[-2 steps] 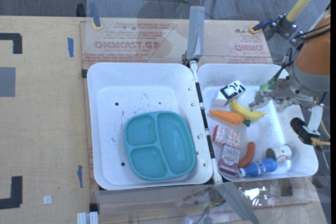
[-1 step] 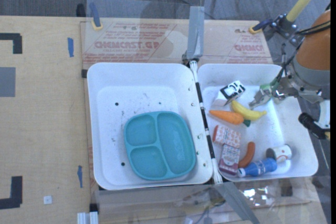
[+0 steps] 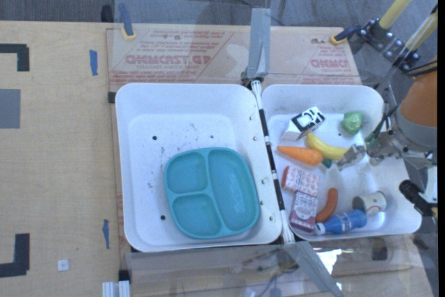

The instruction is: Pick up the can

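The can (image 3: 373, 203), a small pale cylinder with a red mark, lies on its side near the front right corner of the right bin (image 3: 327, 95). My gripper (image 3: 352, 155) reaches in from the right, low over the middle of that bin, just right of the banana (image 3: 325, 147). It is well behind the can and apart from it. The orange band of the arm (image 3: 421, 104) shows at the right edge.
The right bin also holds a carrot (image 3: 300, 154), a black-and-white carton (image 3: 306, 120), a green item (image 3: 352, 122), two snack packets (image 3: 301, 181), a sausage (image 3: 327, 204) and a blue bottle (image 3: 342, 222) just left of the can. A teal divided plate (image 3: 211, 193) lies in the left bin (image 3: 139, 115).
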Controlling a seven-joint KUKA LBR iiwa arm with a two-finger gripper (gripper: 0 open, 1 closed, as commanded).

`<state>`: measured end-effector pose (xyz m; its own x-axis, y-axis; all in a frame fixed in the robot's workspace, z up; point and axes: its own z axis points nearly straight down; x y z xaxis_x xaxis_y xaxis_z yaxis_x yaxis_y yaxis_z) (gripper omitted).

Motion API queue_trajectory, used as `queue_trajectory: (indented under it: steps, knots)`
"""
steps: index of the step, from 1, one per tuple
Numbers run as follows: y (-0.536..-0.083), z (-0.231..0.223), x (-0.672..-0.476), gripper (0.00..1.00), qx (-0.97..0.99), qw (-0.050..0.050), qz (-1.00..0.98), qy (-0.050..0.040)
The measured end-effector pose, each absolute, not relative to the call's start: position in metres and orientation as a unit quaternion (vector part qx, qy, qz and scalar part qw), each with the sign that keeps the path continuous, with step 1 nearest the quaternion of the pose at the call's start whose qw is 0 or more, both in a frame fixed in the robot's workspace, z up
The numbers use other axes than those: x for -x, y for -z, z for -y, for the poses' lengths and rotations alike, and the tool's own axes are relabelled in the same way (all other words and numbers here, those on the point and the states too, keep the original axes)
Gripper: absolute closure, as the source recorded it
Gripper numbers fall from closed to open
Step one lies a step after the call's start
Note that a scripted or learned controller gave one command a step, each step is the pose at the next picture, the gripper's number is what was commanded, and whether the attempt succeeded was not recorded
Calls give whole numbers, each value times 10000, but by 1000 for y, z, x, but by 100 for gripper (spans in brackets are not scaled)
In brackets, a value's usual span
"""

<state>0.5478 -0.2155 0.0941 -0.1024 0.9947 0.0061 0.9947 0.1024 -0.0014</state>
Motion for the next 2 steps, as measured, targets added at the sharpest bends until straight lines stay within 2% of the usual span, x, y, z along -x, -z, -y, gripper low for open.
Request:
queue_trajectory:
  steps: [1,2]
  knots:
    - [-88,212,-642,0,7211,9,6928,66]
    - [-95,195,-641,0,6307,22,7761,-9]
